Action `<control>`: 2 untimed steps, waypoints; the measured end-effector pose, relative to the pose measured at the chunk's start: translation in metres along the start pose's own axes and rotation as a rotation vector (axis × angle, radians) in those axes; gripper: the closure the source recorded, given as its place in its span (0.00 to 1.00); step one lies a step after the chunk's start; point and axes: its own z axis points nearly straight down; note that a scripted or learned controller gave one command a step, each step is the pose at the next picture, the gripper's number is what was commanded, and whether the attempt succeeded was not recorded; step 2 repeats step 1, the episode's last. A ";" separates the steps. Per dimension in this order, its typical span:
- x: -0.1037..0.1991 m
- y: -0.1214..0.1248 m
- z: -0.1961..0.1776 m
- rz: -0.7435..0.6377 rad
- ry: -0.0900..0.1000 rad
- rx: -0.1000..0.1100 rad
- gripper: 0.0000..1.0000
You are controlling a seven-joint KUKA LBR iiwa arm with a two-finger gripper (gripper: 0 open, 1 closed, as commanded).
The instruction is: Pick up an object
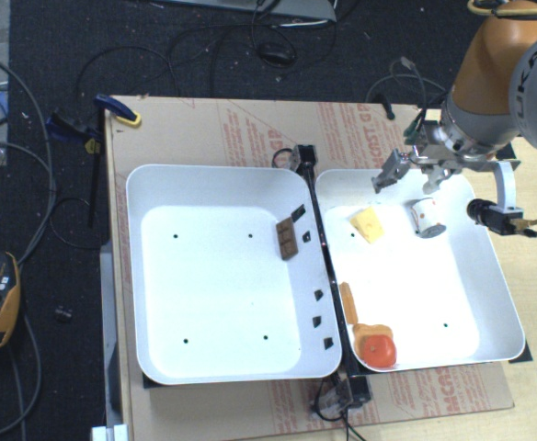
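1. The bench (pixel 250 127) is a tan board standing on dark carpet strewn with cables; a blue clamp with a yellow tip (pixel 117 110) grips its far left corner.
2. Two shallow white bins sit side by side on it. The left bin (pixel 158 274) holds a small brown block (pixel 287 239) near its right wall. The right bin (pixel 452 283) holds everything else.
3. The arm (pixel 503 62), grey with an orange band, reaches over the far right corner of the right bin. Its gripper (pixel 414 168) hangs above the far edge of that bin with the fingers spread apart and nothing between them.
4. A red and orange round toy (pixel 376 345) lies in the near left corner of the right bin, with an orange stick (pixel 348 303) along the left wall just beyond it.
5. A white cylinder (pixel 425 217) lies just below the gripper, nearest to it, so probably the thing to pick. It looks light, rigid and smooth, likely to roll or slip. A grasp across its short round body, fingers square to its axis, seems best.
6. A yellow wedge (pixel 368 224) lies near the far left of the right bin, beside the cylinder but apart from it. It looks soft and light, easy to pinch across its flat sides.
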 end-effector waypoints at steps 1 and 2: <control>-0.036 -0.035 0.089 0.056 0.001 0.008 0.00; -0.036 -0.035 0.089 0.056 0.001 0.008 0.00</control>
